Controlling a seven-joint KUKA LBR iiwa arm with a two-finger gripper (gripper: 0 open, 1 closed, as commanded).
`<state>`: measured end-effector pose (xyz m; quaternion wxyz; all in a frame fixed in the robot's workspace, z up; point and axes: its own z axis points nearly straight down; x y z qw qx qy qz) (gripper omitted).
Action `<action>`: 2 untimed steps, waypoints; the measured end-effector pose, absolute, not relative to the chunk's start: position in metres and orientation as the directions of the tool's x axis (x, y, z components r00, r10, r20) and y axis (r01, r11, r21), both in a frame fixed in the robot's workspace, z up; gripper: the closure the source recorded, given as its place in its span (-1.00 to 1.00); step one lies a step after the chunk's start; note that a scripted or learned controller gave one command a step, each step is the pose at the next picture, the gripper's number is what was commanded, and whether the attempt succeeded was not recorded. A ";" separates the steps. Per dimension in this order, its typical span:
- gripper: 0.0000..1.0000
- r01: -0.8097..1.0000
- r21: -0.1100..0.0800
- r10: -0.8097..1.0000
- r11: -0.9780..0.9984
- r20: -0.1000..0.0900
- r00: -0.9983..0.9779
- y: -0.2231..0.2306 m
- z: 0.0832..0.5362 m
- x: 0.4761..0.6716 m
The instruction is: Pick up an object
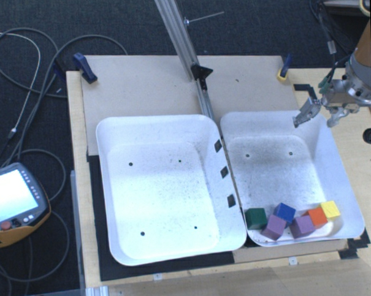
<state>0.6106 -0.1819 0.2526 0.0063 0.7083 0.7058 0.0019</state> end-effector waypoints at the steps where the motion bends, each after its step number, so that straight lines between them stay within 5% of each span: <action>1: -1.00 1.000 -0.007 1.000 0.002 0.003 -0.002 -0.156 0.118 0.645; 2: -1.00 1.000 -0.006 1.000 0.002 0.003 -0.002 -0.127 0.098 0.620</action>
